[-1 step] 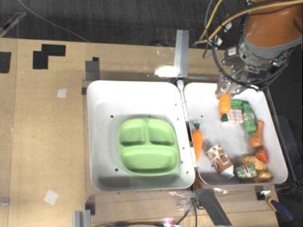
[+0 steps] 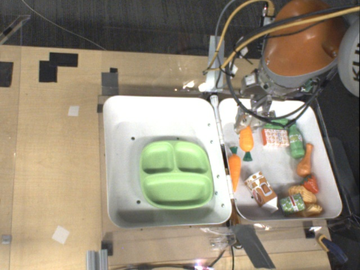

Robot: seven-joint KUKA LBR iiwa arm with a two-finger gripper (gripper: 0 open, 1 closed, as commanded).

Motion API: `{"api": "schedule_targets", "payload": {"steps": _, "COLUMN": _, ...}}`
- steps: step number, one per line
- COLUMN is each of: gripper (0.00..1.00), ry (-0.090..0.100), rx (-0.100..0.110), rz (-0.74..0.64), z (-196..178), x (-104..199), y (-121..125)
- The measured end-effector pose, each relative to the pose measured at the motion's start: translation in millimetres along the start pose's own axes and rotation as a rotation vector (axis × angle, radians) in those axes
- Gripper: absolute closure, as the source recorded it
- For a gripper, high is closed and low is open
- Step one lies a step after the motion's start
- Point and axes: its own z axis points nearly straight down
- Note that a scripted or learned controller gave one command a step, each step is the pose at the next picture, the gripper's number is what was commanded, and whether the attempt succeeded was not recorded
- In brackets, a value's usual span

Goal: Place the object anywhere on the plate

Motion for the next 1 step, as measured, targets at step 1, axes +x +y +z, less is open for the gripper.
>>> {"api": "schedule_targets", "payload": {"steps": 1, "gripper": 1.00, "ry": 0.000, "rx": 0.001, "rz": 0.157, "z": 45.4, "x": -30.6, "y": -17.7}}
